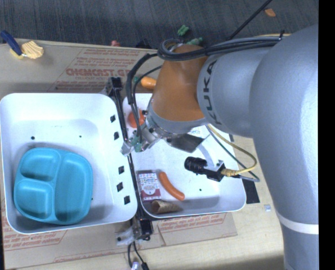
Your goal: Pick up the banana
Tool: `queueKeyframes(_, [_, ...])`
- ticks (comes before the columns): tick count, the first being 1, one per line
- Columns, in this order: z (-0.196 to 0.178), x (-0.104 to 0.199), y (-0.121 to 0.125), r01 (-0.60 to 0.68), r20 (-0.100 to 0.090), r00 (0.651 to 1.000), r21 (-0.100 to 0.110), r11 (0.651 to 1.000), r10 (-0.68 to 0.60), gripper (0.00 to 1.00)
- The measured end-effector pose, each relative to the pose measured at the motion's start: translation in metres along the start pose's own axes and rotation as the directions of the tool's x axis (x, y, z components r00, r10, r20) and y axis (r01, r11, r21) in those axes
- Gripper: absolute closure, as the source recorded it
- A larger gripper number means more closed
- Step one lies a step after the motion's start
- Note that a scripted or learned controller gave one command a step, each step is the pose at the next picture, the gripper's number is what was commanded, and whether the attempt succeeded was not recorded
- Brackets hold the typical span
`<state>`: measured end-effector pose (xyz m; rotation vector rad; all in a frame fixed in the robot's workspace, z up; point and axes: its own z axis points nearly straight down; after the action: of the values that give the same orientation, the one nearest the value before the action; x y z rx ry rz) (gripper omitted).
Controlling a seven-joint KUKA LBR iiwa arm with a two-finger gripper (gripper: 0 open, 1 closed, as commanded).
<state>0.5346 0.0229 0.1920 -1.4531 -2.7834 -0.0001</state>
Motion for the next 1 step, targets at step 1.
queueKeyframes(1, [0.0003,-0.0316,0.0493,-0.119,0.001,0.993,0.001,0.993,0.119,1.00])
